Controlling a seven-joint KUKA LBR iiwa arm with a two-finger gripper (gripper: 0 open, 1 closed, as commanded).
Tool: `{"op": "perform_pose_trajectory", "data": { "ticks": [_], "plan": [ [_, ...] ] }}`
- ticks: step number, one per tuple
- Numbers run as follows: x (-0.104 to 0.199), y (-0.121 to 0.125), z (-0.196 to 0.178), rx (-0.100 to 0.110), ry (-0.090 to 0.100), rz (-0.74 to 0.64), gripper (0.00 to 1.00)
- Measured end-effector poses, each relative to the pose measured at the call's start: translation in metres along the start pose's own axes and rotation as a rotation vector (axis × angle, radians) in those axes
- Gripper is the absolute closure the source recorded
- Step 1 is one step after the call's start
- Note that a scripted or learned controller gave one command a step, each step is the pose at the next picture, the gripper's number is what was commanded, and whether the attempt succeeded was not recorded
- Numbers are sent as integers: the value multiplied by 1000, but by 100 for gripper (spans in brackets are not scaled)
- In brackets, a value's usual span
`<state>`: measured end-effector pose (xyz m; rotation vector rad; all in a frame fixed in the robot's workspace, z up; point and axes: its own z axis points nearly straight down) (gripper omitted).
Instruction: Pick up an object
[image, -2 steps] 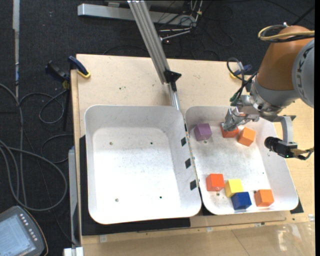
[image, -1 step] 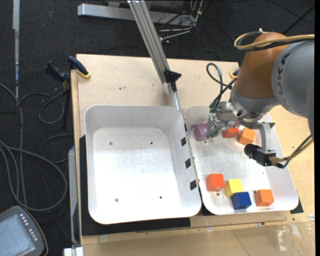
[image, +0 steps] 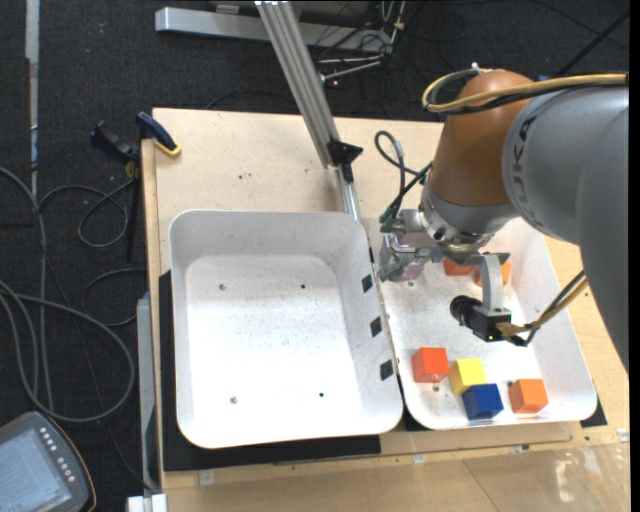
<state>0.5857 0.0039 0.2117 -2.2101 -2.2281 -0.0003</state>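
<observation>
Four blocks sit in the right bin (image: 560, 300) near its front edge: an orange block (image: 431, 363), a yellow block (image: 466, 374) touching a blue block (image: 482, 400), and a second orange block (image: 527, 395) just beside them. Another orange piece (image: 462, 267), perhaps a block, peeks out farther back, under the arm (image: 520, 150). The gripper (image: 405, 262) hangs over the bin's back left part, near the left bin (image: 190, 300); whether its grip is apart or together I cannot tell.
</observation>
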Motion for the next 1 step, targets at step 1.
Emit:
{"op": "perform_pose_trajectory", "data": {
  "ticks": [1],
  "plan": [
    [49, -5, -3, -1, -1, 0, 100]
  ]
}}
